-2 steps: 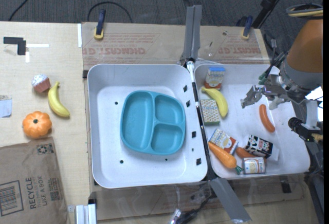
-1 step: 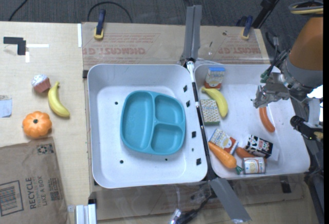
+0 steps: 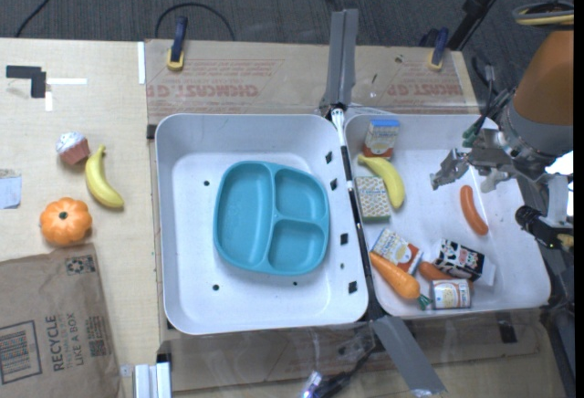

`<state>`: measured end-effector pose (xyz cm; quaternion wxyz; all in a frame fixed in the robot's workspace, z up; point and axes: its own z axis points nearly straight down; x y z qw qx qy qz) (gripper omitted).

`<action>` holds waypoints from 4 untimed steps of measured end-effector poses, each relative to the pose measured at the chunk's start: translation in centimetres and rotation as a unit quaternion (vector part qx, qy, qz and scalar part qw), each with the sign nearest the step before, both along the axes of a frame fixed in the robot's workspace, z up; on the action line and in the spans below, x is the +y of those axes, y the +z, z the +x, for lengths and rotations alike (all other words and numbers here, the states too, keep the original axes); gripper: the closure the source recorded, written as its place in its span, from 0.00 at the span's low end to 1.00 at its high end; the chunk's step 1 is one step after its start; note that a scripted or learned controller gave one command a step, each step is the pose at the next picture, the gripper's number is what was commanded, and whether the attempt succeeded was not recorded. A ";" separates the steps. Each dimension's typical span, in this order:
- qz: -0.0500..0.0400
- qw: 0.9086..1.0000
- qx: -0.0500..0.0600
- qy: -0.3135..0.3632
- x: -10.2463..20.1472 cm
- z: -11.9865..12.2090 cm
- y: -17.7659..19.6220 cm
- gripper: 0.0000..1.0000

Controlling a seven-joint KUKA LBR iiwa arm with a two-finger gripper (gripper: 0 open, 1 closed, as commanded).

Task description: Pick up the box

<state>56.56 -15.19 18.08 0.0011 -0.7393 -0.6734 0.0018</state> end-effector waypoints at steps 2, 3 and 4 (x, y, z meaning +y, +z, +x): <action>0.000 0.999 -0.001 0.038 5.4 -4.1 -6.7 0.00; 0.000 0.998 -0.008 0.058 5.5 -7.6 -8.4 0.00; 0.000 0.998 -0.008 0.058 5.5 -7.6 -8.5 0.00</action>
